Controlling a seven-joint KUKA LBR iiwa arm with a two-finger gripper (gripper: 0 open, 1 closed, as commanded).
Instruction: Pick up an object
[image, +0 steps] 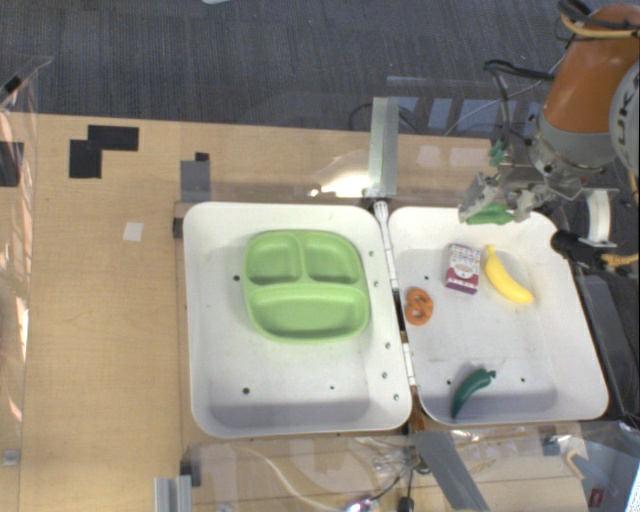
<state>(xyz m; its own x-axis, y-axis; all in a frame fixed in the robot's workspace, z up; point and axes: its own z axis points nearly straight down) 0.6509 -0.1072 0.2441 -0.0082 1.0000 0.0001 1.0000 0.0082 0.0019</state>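
My gripper (497, 206) hangs over the back edge of the right bin (560, 395), below the arm's orange band. A small light-green object (488, 213) sits between its fingers, and the gripper is shut on it. In the right bin lie a yellow banana (508, 277), a small maroon-and-white box (462, 269), a brown pretzel (418, 305) by the left wall and a dark green pepper (470, 389) near the front. The banana and the box lie just in front of the gripper.
The left bin (230, 390) holds a green divided plate (303, 285) in its middle. A metal post (384, 150) stands behind the seam between the bins. Cables and a bracket (598, 235) crowd the right bin's far right corner.
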